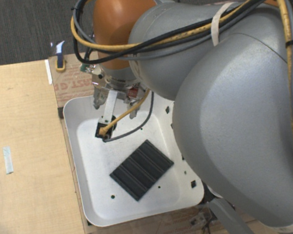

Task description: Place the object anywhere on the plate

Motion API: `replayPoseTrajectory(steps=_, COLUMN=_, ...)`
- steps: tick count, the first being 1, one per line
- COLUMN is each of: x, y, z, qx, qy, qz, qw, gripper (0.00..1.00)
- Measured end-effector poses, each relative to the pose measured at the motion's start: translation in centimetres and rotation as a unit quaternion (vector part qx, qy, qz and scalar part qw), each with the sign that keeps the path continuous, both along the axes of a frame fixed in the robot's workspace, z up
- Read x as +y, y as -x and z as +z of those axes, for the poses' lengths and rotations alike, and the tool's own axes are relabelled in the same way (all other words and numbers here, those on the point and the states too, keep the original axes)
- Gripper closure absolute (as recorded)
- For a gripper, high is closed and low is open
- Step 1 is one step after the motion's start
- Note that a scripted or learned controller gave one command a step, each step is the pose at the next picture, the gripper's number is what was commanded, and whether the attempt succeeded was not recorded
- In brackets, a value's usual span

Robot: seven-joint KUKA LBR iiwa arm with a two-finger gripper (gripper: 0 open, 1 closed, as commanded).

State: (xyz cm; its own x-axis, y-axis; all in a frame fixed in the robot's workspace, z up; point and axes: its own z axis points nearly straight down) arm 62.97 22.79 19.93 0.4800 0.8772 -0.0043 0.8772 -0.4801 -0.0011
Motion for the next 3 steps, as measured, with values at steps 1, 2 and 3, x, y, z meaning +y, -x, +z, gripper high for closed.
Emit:
replayPoseTrajectory(steps=1, x=-0.1, y=-2.0, z=-3.6, qx=0.001, qy=-0.0010, qz=0.248, qw=0.9687, gripper=0.00)
replayPoseTrajectory(steps=2, x=-2.4, y=-3.0, z=2.4, qx=0.000, qy=-0.0013, qz=0.483, qw=0.8758, gripper=0.00)
replayPoseTrajectory(steps=3, x=-2.6, y=-3.1, z=3.3, qx=-0.001, qy=-0.0008, qz=0.481, qw=0.8769, gripper=1.00)
